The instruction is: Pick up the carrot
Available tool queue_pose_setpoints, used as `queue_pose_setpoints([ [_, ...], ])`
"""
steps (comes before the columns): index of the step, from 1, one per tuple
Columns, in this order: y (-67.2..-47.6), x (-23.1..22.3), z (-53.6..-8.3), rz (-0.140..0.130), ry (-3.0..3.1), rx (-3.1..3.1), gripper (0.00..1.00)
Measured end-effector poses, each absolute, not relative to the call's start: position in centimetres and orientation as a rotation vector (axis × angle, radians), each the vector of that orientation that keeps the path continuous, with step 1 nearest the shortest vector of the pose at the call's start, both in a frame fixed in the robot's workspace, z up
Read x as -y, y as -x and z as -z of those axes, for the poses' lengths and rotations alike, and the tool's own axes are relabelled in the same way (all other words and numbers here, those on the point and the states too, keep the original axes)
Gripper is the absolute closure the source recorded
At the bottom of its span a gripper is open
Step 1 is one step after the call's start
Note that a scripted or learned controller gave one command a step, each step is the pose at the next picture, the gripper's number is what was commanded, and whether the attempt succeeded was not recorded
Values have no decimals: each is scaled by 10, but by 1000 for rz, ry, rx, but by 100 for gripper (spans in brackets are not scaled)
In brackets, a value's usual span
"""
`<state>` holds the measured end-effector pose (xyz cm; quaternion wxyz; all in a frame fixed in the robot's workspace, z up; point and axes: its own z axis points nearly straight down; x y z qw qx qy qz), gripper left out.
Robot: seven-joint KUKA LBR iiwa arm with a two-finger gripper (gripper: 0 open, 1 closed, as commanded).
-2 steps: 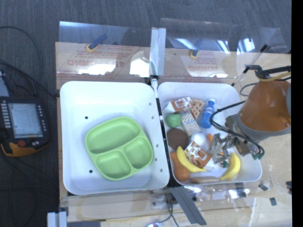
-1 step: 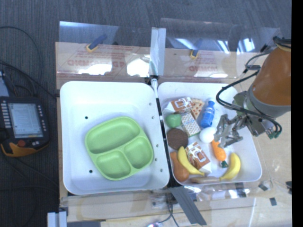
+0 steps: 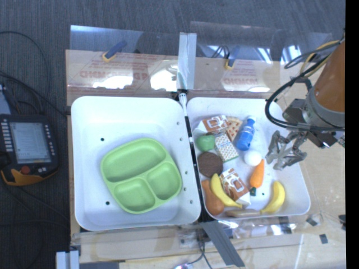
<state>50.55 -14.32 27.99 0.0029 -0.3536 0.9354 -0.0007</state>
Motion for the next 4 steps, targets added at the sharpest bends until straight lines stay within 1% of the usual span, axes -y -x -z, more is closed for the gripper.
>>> queue_pose_setpoints([
  [1, -495, 191, -271, -2, 1656, -2667, 100],
  [4, -499, 187, -297, -10, 1647, -2662, 100],
])
